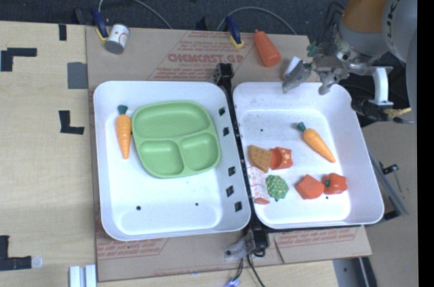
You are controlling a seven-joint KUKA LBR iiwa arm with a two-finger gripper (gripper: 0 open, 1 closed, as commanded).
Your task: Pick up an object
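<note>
Camera view: jaws (306, 77) spread, empty, above right bin's (359, 117) far rim.

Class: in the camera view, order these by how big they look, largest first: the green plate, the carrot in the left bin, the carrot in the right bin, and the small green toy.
1. Green plate
2. Left carrot and right carrot: too alike to rank
3. Green toy
</note>
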